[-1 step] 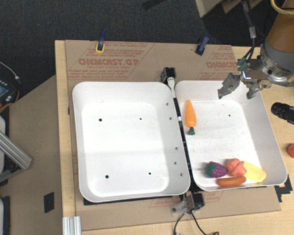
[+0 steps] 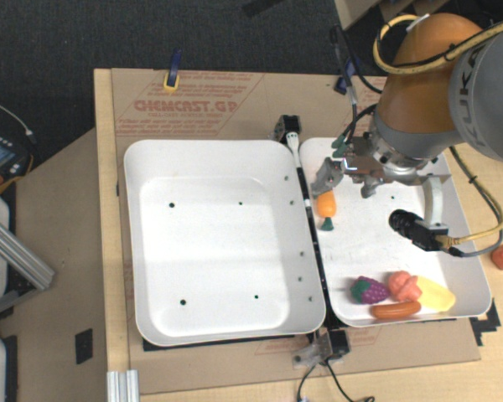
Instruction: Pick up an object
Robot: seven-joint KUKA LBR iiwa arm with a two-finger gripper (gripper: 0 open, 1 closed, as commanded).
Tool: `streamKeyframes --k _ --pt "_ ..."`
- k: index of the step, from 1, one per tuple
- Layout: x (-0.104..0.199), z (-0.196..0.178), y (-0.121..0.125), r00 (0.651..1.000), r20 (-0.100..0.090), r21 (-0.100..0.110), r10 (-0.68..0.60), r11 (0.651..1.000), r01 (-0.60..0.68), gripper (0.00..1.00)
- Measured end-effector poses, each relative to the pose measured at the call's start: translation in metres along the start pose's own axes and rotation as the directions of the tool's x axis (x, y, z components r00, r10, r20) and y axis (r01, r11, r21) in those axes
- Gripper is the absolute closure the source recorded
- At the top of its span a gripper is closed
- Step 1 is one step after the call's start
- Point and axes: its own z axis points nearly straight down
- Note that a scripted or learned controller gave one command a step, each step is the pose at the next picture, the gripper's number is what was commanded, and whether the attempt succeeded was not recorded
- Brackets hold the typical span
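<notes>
My gripper (image 2: 348, 182) hangs over the upper left part of the right bin (image 2: 465, 262), with its two grey fingers spread apart and nothing between them. An orange carrot toy (image 2: 325, 205) with a green end lies just below the left finger (image 2: 326, 176), close to the bin's left wall. Along the right bin's front edge lie a purple grape bunch (image 2: 369, 290), a pink toy (image 2: 405, 285), a yellow toy (image 2: 437, 296) and a red-orange sausage (image 2: 396, 310), all well clear of the gripper.
The left bin (image 2: 142, 224) stands beside the right one, divided from it by a black rail (image 2: 308, 216). A black cylinder on a cable (image 2: 414, 229) sits over the right bin's middle. A small orange object (image 2: 501, 258) lies outside the bin at the far right.
</notes>
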Motion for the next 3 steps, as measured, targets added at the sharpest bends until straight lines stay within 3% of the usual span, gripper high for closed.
streamKeyframes --k 1,2,3 --pt "0.059 0.032 0.092 1.000 0.003 -0.017 0.002 1.000 -0.002 0.00" --pt "0.106 0.034 0.061 1.000 0.003 -0.003 0.003 1.000 -0.003 0.00" --pt "0.104 0.023 0.063 1.000 0.003 -0.008 0.005 1.000 -0.005 1.00"
